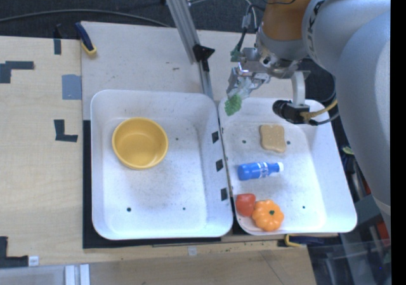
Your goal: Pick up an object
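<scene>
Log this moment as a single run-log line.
gripper: above right bin's far left corner | green object: at fingertips, lifted, grasp unconfirmed | right bin: bread slice, blue bottle, tomato, pumpkin | left bin: yellow bowl

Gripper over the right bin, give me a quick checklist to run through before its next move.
1. Green object between the jaws of the gripper: ok, it hangs from them.
2. Green object lifted off the right bin floor: cannot tell, it sits at the bin's far left corner.
3. Bread slice, blue bottle, tomato and orange pumpkin apart from the gripper: ok.
4. Yellow bowl upright in the left bin: ok.
</scene>
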You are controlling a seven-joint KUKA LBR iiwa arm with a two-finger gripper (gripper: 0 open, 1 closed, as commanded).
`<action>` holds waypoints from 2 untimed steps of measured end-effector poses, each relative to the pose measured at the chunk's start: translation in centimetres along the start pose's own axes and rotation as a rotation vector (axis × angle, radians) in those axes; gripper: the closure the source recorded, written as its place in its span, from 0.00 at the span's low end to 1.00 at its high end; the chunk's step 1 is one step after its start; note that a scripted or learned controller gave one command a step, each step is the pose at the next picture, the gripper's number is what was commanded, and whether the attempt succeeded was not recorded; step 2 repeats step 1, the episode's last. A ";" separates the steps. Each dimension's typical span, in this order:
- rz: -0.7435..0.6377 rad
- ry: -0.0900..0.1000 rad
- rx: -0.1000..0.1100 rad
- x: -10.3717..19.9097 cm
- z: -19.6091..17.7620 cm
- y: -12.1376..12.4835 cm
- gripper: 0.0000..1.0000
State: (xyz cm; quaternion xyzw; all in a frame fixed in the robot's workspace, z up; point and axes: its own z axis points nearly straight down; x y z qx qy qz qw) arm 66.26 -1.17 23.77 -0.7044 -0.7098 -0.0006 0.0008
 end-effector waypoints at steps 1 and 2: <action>0.000 0.000 0.002 6.3 1.1 0.3 1.00; 0.000 0.000 0.002 6.3 1.1 0.3 1.00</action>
